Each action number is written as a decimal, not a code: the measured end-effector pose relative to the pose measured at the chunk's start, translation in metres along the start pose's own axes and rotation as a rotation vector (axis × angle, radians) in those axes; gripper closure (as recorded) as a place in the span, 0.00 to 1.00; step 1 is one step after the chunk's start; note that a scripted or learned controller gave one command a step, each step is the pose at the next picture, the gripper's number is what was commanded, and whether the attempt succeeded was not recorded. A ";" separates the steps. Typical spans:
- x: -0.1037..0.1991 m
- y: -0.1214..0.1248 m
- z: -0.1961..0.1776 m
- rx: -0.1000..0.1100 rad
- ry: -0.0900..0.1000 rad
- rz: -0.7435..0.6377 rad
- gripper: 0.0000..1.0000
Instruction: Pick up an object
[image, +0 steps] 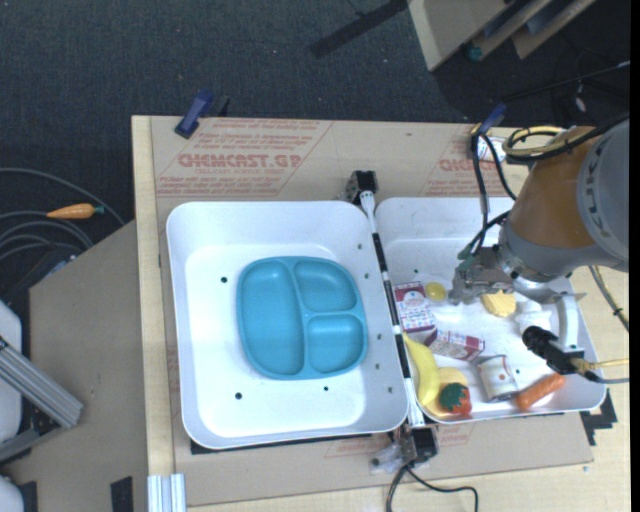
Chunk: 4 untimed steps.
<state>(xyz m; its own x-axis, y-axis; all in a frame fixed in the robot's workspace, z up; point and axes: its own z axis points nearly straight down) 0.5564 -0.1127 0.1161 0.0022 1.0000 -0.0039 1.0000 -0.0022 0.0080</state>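
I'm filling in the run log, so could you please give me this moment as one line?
arm: over right bin | claw: low among items, near lemon | banana, carrot: in bin | blue tray: left bin

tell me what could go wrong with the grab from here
1. The right bin is crowded: the banana, the carrot, the small can and the packets lie close together, so the gripper may nudge neighbours or close on two things.
2. The gripper sits low near the pale yellow piece and small yellow ball; both look small and could slip away.
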 end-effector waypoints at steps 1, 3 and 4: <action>0.000 0.000 0.000 0.001 0.000 0.000 0.00; 0.019 0.040 0.017 -0.004 0.005 -0.004 1.00; 0.018 0.040 0.016 -0.004 0.004 -0.004 0.00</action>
<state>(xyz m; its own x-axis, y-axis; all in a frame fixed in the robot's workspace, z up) 0.5969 -0.0948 0.0999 -0.0014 1.0000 -0.0004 0.9999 0.0014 0.0121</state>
